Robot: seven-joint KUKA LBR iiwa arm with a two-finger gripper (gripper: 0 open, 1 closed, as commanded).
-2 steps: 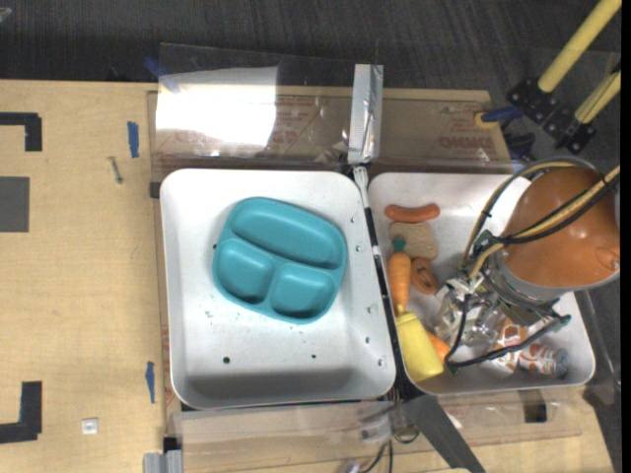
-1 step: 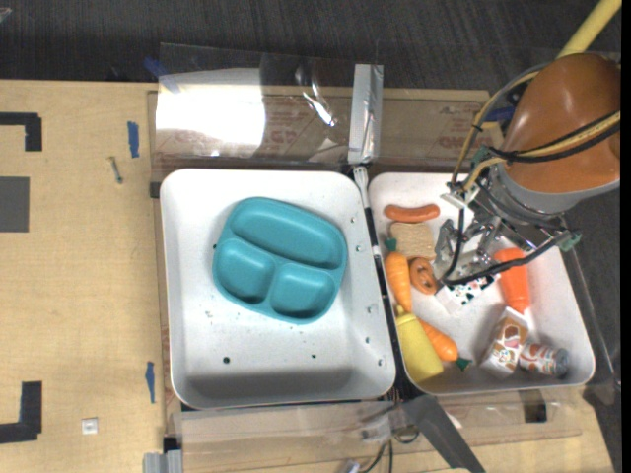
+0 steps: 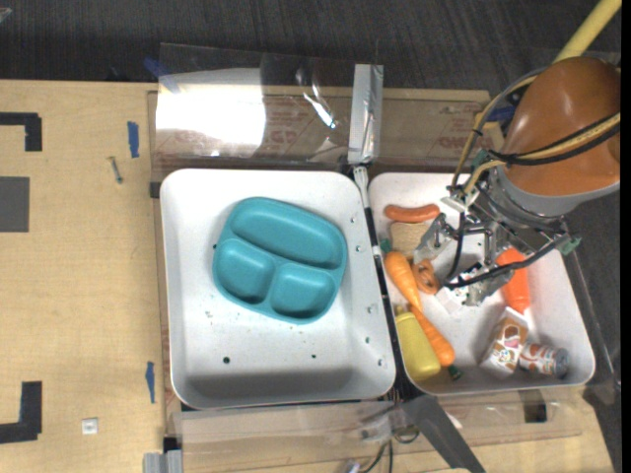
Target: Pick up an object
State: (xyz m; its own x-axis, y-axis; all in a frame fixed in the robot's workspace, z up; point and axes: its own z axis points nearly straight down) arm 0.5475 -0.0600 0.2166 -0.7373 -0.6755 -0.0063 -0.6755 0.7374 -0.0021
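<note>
The right bin [image 3: 577, 308] holds several small items. A toy hot dog [image 3: 411, 212] lies at its back left. A long orange carrot [image 3: 416, 304] runs down the left side, with a yellow piece [image 3: 418, 350] beside it near the front. A white patterned pouch [image 3: 513, 348] lies at the front right, and an orange piece [image 3: 516, 282] sits just behind it. My gripper [image 3: 458, 264] hangs low over the middle of this bin, between the carrot and the orange piece, under a tangle of cables. A small orange-brown item [image 3: 426, 276] sits at its left side.
The left bin [image 3: 187, 264] bears a teal divided plate [image 3: 279, 257] in its middle. A clear plastic sheet [image 3: 296, 106] lies behind both bins. The arm's orange band [image 3: 562, 126] looms over the right bin's back right corner.
</note>
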